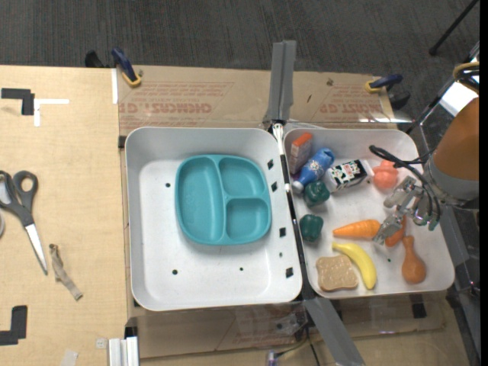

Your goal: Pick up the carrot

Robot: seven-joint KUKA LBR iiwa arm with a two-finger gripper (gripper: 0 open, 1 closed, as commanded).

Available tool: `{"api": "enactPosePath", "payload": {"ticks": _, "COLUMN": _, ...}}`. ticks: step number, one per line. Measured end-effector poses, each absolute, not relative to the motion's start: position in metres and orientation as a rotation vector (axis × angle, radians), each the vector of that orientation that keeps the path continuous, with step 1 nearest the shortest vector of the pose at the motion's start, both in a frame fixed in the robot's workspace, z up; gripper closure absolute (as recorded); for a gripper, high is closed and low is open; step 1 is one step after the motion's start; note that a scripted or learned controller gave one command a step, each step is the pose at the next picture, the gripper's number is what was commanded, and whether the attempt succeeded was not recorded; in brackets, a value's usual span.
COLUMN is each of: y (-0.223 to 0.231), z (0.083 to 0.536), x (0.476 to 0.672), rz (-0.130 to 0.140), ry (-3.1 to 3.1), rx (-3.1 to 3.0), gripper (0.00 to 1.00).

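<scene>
The carrot (355, 229) is orange and lies flat in the right bin (436, 280), its thick end pointing right. My gripper (390, 230) hangs low over that bin, right at the carrot's thick end and touching or nearly touching it. A small red-orange piece (396, 239) shows just under the gripper, partly hidden by it. The grey arm with its orange band (460, 152) comes in from the right edge.
Around the carrot lie a banana (360, 263), a bread slice (336, 274), an orange drumstick-shaped toy (412, 266), a pink toy (386, 177), a milk carton (348, 175), a blue bottle (313, 166) and two green pieces (311, 227). The left bin (145, 227) holds a teal divided plate (223, 200).
</scene>
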State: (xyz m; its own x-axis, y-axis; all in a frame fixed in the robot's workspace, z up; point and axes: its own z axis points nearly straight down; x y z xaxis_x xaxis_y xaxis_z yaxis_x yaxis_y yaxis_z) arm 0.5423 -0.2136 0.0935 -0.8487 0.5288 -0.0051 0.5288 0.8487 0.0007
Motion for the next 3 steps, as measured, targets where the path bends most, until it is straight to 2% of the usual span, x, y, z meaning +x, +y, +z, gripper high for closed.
{"api": "enactPosePath", "payload": {"ticks": 1, "y": -0.137, "z": 0.092, "x": 0.561, "rz": 0.0, "ry": 2.984, "rx": 0.98, "gripper": 0.0}}
{"api": "enactPosePath", "payload": {"ticks": 2, "y": -0.137, "z": 0.102, "x": 0.562, "rz": -0.003, "ry": 2.983, "rx": 0.974, "gripper": 1.0}}
{"api": "enactPosePath", "payload": {"ticks": 3, "y": -0.103, "z": 0.153, "x": 0.594, "rz": -0.001, "ry": 2.923, "rx": 1.146, "gripper": 1.0}}
